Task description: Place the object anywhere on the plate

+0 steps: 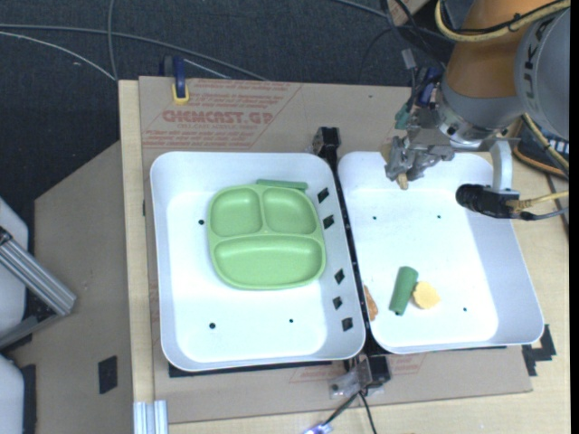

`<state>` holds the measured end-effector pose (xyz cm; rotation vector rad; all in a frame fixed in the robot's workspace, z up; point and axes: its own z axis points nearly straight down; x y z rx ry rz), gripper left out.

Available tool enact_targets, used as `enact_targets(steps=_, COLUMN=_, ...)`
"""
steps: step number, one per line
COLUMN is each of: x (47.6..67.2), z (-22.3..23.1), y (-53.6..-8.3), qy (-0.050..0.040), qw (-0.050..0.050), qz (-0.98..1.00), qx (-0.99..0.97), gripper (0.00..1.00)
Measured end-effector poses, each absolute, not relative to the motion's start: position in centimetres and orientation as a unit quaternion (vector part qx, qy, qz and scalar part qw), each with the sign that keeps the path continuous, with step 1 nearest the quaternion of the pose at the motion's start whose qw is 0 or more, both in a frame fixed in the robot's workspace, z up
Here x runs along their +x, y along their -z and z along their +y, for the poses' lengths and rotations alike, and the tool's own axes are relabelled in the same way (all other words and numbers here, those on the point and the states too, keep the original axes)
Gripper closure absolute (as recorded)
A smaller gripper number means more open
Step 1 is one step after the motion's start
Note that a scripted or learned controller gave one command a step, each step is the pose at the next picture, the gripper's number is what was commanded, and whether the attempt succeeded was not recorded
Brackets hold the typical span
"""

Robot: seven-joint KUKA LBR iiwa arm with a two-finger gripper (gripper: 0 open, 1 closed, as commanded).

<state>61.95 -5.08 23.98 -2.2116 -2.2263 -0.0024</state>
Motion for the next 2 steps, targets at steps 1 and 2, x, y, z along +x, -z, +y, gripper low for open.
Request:
enact_targets(steps=1, x=61.0, z=-0.3, y=-24.6, qy=0.0004, qw=0.002, qz=-0.709, qx=-0.705, gripper=1.0)
enact_targets(steps=2, x=59.2, z=4.4, y=-23.7, qy=-0.0007, qw=0.003, qz=-0.709, qx=-0.705, gripper=1.0)
